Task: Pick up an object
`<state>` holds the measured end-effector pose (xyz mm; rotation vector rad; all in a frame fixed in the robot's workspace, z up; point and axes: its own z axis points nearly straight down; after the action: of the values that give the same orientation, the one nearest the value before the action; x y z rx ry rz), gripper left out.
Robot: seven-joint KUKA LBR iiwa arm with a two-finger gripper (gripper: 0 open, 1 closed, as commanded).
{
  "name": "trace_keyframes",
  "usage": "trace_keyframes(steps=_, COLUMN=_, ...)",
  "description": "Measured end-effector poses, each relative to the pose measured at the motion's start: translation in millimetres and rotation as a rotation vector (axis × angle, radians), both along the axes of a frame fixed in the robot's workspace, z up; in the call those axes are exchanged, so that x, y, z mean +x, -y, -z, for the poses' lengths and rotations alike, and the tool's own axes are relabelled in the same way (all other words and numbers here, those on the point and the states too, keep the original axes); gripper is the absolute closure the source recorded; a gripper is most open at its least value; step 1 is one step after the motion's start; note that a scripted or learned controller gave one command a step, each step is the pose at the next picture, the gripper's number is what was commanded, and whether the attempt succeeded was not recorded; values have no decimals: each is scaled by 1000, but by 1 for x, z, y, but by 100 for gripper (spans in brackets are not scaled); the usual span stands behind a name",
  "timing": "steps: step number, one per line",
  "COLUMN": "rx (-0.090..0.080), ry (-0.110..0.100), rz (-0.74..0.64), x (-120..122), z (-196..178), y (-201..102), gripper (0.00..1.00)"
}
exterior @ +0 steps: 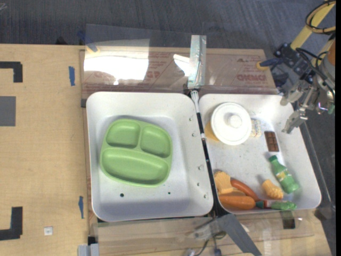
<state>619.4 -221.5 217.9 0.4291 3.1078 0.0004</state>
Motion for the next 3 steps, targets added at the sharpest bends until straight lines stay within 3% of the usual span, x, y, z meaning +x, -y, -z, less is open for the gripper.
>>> trace_keyframes(steps=1, rx=-2, ry=8, rz=80, x=11, z=129, y=-36, gripper=0)
trace_keyframes(steps=2, rx=-5, ry=1, rz=221, x=15, z=112, y=-87, gripper=0)
trace_keyframes(steps=3, rx=-12, ry=9, rz=387, x=27, z=130, y=-115, gripper=0)
